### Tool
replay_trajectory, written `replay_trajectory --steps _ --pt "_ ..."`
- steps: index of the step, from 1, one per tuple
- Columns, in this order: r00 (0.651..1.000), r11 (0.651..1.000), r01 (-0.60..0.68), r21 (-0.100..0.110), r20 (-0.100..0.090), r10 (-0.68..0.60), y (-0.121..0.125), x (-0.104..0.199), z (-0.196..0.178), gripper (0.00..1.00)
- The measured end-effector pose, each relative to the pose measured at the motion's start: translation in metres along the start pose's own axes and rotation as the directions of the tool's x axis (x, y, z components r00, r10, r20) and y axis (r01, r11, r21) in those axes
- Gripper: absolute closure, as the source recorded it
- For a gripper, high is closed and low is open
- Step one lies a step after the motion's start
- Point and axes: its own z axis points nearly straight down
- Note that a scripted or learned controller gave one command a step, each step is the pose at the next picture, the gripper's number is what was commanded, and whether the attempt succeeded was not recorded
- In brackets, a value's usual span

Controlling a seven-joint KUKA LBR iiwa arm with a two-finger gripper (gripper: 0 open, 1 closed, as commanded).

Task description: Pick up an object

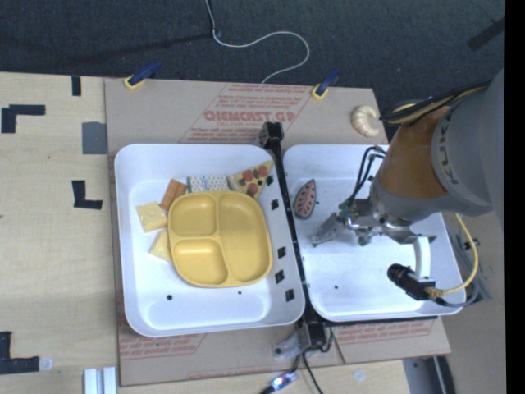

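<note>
I see the arm (435,167) reaching in from 3 o'clock, orange band over the right bin (361,298). The gripper (324,234) sits low in that bin, pointing toward 9 o'clock, near the divider between the bins. Its fingers (328,230) read as a narrow grey wedge with nothing visible between them; I cannot tell whether they are apart or together.

At about 11 o'clock from the gripper tip, near but apart from it, a small brown-and-pink oval object (305,199) lies flat on the right bin's floor, just beside the divider.

The left bin (197,314) holds a yellow divided plate (220,238) at its centre. Flat tan and orange pieces (152,217) stick out from under the plate at 9 to 10 o'clock. A patterned piece (250,178) lies at its 1 o'clock, against the divider.

A pale knobbly item (367,120) rests on the cardboard (238,113) outside the bins, at 12 o'clock from the right bin.
</note>
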Motion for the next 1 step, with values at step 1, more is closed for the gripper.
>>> replay_trajectory --steps 1 --pt "1.0 1.0 0.001 -0.006 0.001 -0.001 -0.0001 0.0007 0.03 0.0"
